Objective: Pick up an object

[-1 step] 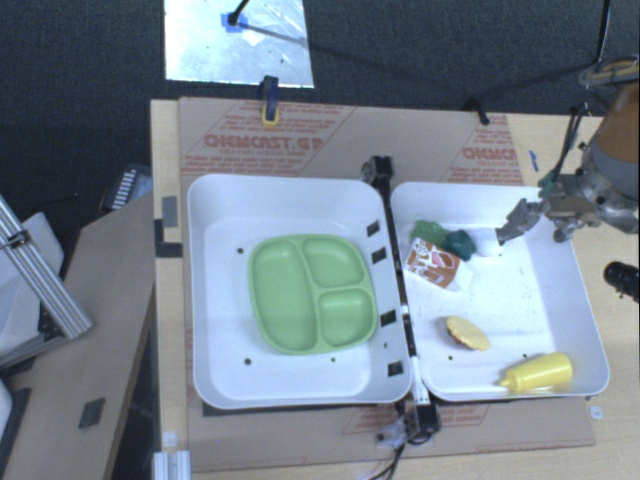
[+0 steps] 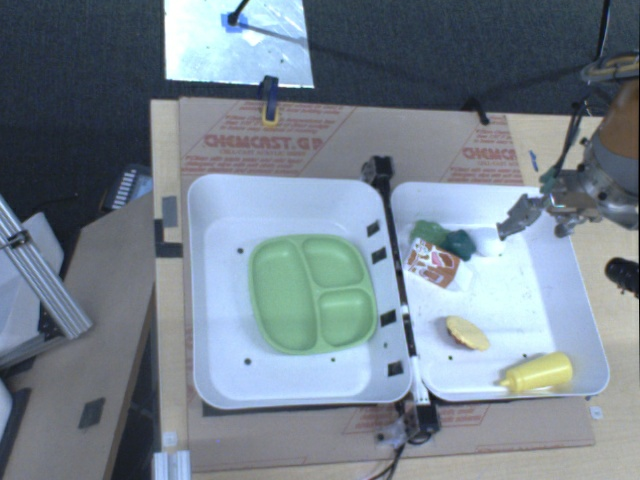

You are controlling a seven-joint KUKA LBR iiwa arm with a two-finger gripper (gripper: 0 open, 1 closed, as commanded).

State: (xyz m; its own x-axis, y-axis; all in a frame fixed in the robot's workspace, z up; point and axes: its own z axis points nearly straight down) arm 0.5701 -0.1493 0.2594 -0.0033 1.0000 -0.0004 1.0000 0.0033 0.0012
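Observation:
The right bin (image 2: 585, 313) holds a dark green toy (image 2: 443, 238), a red and white packet (image 2: 433, 264), a tan oval food piece (image 2: 466, 333) and a yellow bottle (image 2: 537, 372) lying on its side at the front. My gripper (image 2: 538, 226) hangs over the back right part of this bin, to the right of the green toy and apart from it. Its two fingers are spread open with nothing between them.
A green divided plate (image 2: 308, 293) lies in the left bin (image 2: 215, 268). A black divider (image 2: 392, 268) with clips runs between the bins. Cardboard (image 2: 300, 138) lies under both, and a silver sheet (image 2: 238, 28) sits at the back.

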